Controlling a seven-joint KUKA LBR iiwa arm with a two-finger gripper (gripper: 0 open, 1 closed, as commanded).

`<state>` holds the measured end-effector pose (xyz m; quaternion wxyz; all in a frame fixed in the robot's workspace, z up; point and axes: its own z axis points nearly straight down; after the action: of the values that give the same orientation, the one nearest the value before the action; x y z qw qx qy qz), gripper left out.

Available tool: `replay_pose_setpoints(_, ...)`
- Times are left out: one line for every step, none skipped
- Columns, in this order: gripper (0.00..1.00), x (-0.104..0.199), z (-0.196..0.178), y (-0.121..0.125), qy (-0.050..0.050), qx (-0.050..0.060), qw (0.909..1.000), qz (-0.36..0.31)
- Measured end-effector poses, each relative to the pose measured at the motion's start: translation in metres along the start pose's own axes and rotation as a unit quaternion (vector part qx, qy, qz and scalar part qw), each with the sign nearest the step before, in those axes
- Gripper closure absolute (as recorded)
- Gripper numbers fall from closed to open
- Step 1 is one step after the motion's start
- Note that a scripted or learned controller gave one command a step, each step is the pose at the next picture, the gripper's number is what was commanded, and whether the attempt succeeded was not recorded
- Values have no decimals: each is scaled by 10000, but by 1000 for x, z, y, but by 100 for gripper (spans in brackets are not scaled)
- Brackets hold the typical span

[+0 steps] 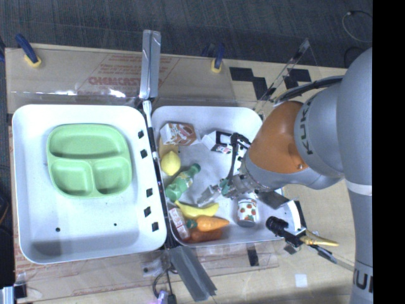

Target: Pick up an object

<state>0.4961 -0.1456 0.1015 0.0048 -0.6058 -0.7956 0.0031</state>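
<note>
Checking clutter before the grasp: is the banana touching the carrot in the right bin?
Touching. In the camera view the banana lies directly against the carrot's upper edge, no white bin floor between them.

The right bin (209, 114) is partly covered by the arm (304, 151), so its right wall and much of its floor are hidden. The hand (226, 186) is seen small and blurred below the orange band; whether anything lies between its fingers cannot be told. The arm is cut off by the picture's right side. The print on the small cup (247, 211) is too small to be read, as is the label on the packet (178, 133). The carrot (209, 223) is partly overlapped by the banana (197, 209)
</note>
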Motion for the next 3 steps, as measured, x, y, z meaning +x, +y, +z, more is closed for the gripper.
replay_pose_setpoints(0, 17, 10, -12, -48, -78, 9973, -724)
replay_pose_setpoints(100, 17, 4, -11, -28, -54, 9971, -756)
replay_pose_setpoints(0, 17, 4, -11, -30, -55, 9971, -755)
